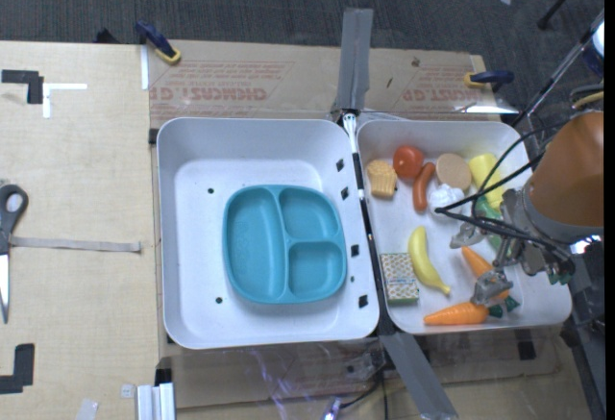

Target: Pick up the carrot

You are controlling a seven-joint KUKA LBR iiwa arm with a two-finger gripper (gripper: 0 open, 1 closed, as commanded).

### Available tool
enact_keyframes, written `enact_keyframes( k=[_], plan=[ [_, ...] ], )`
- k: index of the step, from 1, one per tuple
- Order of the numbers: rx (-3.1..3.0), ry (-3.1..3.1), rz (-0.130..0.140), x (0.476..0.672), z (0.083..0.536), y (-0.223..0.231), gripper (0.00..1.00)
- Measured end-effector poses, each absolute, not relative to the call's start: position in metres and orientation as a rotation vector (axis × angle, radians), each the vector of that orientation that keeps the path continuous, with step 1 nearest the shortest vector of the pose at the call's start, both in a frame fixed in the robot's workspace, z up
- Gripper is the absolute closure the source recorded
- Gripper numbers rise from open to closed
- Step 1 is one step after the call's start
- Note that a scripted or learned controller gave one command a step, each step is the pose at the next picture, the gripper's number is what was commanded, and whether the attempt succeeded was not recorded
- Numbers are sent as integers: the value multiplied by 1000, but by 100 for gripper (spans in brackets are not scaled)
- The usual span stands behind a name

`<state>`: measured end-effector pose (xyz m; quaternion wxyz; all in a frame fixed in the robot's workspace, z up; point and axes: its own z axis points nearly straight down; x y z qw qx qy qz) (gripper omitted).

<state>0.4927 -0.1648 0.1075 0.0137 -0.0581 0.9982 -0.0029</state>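
Observation:
The carrot [455, 315], orange with a green leafy end, lies on its side along the front wall of the right bin [538, 314]. My gripper [492, 282] hangs low over the bin's right part, just above and to the right of the carrot's leafy end. A second orange piece [474, 261] sits right beside the gripper, partly hidden by it. Black cables and the orange wrist band [577, 173] cover the bin's right side.
The right bin also holds a banana [426, 259], a speckled green block [399, 277], a corn piece [382, 179], a tomato [407, 160], a sausage [422, 185], a beige disc [452, 170] and a yellow item [483, 168]. The left bin [183, 216] holds a blue divided plate [285, 243].

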Motion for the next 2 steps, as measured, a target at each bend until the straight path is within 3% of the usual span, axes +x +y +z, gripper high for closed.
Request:
enact_keyframes(
  k=[1,2],
  plan=[
    [109,3110,-11,491,99,-162,0],
    [105,3115,-9,491,108,-161,100]
  ],
)
